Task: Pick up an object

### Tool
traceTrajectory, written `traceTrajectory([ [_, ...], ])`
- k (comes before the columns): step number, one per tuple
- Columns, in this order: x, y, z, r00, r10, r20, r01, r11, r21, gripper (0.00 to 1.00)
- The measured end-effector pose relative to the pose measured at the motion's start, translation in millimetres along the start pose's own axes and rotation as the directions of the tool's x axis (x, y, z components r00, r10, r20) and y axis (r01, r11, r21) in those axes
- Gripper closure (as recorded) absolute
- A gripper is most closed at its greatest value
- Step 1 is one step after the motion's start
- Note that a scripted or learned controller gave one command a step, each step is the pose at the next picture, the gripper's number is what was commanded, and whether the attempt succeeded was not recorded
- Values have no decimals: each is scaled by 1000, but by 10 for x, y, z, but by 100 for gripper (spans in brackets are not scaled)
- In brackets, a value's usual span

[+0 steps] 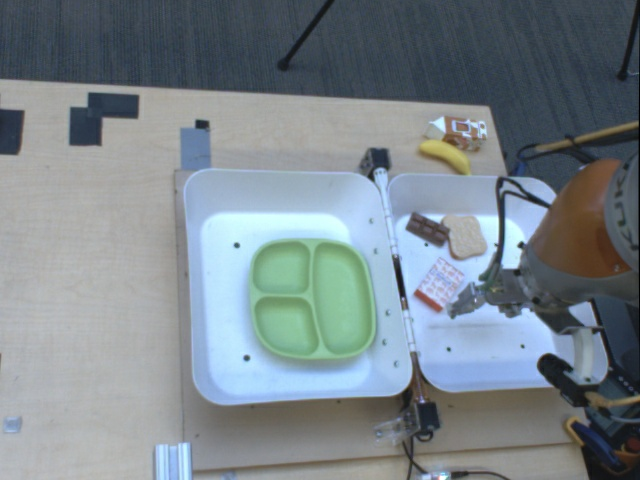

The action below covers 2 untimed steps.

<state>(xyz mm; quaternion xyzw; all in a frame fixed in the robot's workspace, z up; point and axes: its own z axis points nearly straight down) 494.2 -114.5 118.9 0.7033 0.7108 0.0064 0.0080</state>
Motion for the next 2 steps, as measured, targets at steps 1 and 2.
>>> traceTrajectory([
  [1,310,-60,320,1000,8,0,-8,1000,13,0],
  [2,313,-33,206,1000,5,0,-5,1000,7,100],
])
